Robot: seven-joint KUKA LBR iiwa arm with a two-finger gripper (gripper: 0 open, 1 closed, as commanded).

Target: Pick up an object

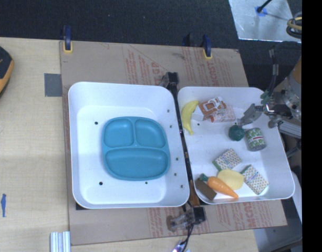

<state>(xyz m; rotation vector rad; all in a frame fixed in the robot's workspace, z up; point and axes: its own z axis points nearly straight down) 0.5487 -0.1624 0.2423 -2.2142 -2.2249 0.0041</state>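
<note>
Gripper (261, 113) fingers are seen spread open with nothing between them, poised at the right bin's (287, 156) far right edge. Just beside them a dark green ball (236, 133) and a small can (255, 139) are found. A banana (188, 115), a snack packet (214, 109), a carrot (222, 187) and a lemon (231, 178) are scattered in the same bin. A blue divided plate (135, 147) is held in the left bin (82, 156).

No text is legible. The cardboard sheet (150, 56) carries faint red printing, and the can (255, 139) and carton (212, 108) carry printed labels, all too small and blurred to read.
</note>
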